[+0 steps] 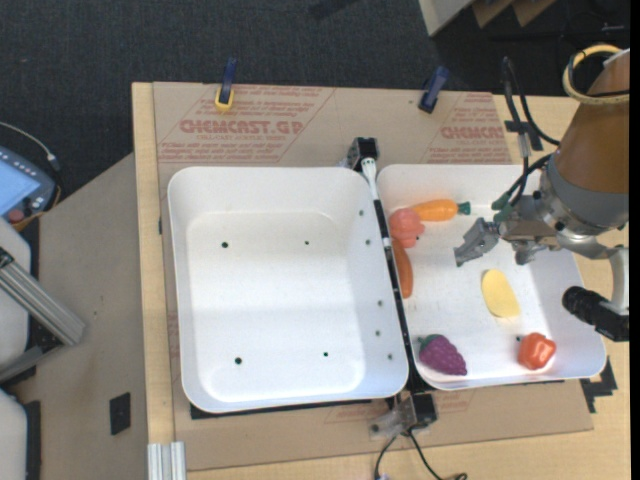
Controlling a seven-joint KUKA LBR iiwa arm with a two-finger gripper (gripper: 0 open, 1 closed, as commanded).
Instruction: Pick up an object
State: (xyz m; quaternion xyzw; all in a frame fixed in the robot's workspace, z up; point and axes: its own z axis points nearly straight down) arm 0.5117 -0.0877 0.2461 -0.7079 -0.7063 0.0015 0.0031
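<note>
Nothing is sitting between the gripper's (497, 245) spread-open fingers as it is hovering over the right bin (470, 376) (an approach, seemingly), with the yellow lemon (500, 294) lying just below, calling for lowering and closing.

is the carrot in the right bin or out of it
In. The carrot lies on the floor of the right bin, near its far wall, beside the pink toy.
</note>
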